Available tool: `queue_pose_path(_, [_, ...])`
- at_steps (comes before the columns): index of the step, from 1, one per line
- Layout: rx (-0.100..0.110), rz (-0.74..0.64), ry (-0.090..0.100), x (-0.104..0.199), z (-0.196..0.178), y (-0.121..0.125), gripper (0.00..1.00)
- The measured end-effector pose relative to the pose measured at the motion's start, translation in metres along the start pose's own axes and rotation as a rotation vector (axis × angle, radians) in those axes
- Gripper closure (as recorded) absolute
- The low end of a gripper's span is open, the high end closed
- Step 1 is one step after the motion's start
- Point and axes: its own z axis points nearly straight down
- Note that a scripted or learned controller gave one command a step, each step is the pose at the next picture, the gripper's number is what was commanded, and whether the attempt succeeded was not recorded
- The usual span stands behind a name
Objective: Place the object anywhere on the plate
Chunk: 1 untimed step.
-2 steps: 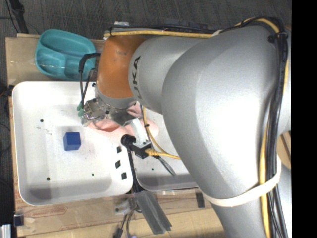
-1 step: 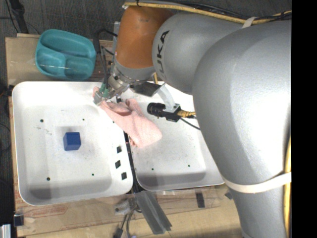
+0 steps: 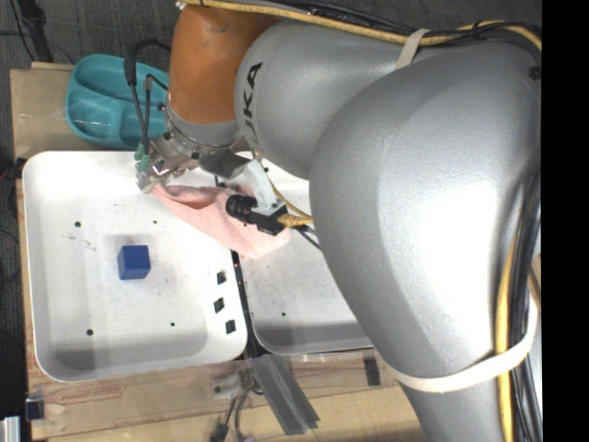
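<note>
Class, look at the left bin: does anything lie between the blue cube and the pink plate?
Nothing visible does. The blue cube sits alone on the left bin floor; bare white floor separates it from the pink plate, which the arm partly covers.

wooden bench (image 3: 120, 399), dark ribbed floor (image 3: 83, 12), even light

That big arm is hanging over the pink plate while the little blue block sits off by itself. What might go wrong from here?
Three risks, as I judge them:
1. The blue block lies in the left bin, apart from the gripper, so a grab here may close on nothing.
2. The arm hides much of the pink plate, so a drop could miss it unnoticed.
3. The plate straddles both bins' rims and might tip.
</note>
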Motion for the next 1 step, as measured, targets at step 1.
queue_pose_path(1, [0.003, -0.166, 0.001, 0.0636, 0.0279, 0.0193, 1.00])
